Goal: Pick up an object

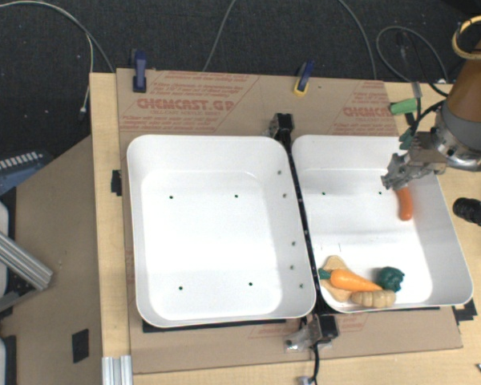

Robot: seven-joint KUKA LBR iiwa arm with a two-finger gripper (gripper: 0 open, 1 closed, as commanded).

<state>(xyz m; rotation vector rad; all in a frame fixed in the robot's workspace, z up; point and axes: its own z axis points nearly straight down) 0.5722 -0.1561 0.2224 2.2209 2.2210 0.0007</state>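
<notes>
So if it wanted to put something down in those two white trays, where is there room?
The left bin shows bare floor from wall to wall. In the right bin, the middle and far-left stretch is free. Crowded spots: its near edge, where the carrot, green piece and tan piece cluster, and its right side under the gripper with the orange piece.

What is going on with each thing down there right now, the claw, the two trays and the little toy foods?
Grey two-finger gripper: raised over the right bin, an orange stick-shaped piece hanging just below it.
Shallow white left bin: flat on the bench.
Shallow white right bin: flat, toys in its near corner.
Orange toy carrot: lying on its side.
Dark green toy: resting beside the carrot.
Tan lumpy toy: lying against the near wall.
</notes>
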